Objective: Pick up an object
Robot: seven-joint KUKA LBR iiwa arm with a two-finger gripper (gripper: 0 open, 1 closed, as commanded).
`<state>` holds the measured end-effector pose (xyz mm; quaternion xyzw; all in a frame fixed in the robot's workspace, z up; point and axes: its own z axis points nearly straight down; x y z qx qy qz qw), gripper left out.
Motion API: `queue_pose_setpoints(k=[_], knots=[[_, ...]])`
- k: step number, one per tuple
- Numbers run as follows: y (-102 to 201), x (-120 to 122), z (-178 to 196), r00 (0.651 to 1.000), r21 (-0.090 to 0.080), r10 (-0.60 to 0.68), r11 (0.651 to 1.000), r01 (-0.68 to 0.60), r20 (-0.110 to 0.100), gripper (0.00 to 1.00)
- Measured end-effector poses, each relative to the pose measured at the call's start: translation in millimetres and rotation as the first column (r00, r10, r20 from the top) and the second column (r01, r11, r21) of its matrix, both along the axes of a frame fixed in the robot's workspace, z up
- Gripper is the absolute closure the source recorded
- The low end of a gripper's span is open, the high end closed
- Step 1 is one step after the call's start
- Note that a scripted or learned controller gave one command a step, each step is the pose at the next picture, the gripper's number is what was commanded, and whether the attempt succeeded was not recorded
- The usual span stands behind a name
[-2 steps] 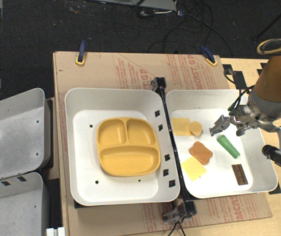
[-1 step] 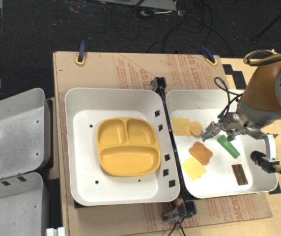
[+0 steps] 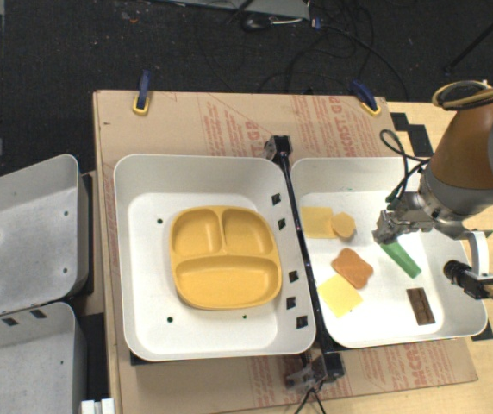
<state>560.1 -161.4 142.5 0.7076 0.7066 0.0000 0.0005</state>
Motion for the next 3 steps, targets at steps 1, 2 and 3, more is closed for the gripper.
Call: queue_pose_setpoints(k=[1,2,3], knots=[[10,0,54,1.000,-0.001,0.005,1.000,-0.005,0.005,1.00],[14,4,97,1.000,-0.001,0.005,1.000,-0.005,0.005,1.00],[14,4,123,1.000,0.000,0.005,1.000,-0.005,0.003,1.00]])
